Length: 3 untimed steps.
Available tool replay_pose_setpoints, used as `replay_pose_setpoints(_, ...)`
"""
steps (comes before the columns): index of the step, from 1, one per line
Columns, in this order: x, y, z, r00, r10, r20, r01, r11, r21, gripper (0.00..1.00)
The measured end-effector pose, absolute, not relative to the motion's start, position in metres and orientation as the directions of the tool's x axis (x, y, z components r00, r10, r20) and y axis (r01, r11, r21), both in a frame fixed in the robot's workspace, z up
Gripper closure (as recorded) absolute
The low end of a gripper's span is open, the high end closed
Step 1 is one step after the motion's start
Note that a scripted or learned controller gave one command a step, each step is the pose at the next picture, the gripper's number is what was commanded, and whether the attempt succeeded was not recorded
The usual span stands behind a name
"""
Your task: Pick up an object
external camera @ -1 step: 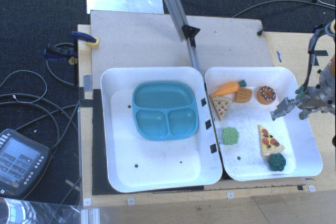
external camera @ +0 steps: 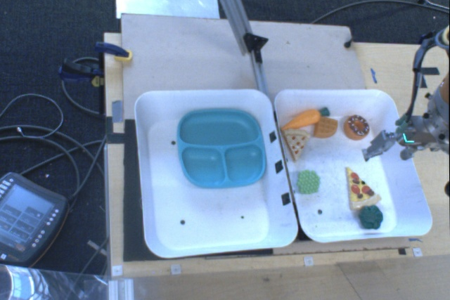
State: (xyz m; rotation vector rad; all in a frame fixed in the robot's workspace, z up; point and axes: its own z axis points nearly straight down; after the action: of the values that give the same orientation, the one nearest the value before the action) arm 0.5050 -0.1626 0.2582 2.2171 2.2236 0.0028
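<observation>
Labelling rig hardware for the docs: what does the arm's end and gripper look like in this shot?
The gripper is grey metal with slim dark-grey fingers and a small cyan light on its body. Thin dark cables loop above it along the arm, with a sliver of orange at the frame edge.

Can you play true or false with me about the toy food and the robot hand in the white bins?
1. The blue plate lies in the left bin. True.
2. The carrot lies on the blue plate. False: it lies in the right bin, near the far edge.
3. The donut is in the same bin as the pizza slice. True.
4. The hand is holding the donut. False: the donut lies in the bin, apart from the hand.
5. The dark green broccoli sits next to the carrot. False: it is at the near end, beside the pizza slice.
</observation>
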Motion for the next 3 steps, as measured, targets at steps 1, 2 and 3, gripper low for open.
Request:
replay_pose_setpoints(1, 0.509, -0.17, 0.2, 0.0, 1.0, 0.001, 1.0, 0.0, -0.003, 0.0)
replay_pose_setpoints(2, 0.513, -0.177, 0.142, 0.001, 1.0, 0.001, 1.0, -0.001, -0.004, 0.0)
replay_pose_setpoints(3, 0.513, -0.176, 0.089, 0.0, 1.0, 0.002, 1.0, 0.0, -0.004, 0.0)
